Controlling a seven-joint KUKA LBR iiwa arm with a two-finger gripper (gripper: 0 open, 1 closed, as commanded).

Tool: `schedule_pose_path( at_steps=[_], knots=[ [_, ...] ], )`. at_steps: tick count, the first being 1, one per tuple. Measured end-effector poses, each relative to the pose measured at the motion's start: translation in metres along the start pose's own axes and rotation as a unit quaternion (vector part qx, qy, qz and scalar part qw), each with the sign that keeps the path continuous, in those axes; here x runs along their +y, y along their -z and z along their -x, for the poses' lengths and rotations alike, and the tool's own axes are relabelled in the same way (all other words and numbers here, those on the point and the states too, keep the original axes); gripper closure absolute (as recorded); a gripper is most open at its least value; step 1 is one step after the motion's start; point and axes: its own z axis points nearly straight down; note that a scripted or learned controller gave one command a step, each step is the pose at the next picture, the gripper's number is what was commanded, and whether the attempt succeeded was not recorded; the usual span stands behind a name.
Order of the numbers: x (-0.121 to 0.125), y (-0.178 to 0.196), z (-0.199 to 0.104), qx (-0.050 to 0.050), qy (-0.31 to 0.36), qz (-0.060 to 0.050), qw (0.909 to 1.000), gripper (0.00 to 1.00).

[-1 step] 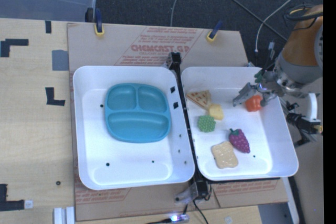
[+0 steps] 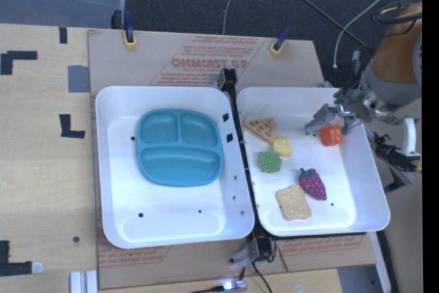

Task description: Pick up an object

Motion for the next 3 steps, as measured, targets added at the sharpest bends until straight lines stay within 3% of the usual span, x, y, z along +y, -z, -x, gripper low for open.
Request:
schedule_pose_path(
  at_steps=[1, 2, 3],
  knots=[
    [-0.011, -0.05, -0.002, 0.0, 0.0, -0.002, 1.0, 0.0],
    [-0.008, -0.097, -0.002, 0.0, -0.001, 0.003, 1.0, 0.0],
    [-0.006, -0.085, -0.003, -0.001, 0.0, 0.006, 1.0, 1.0]
  ],
)
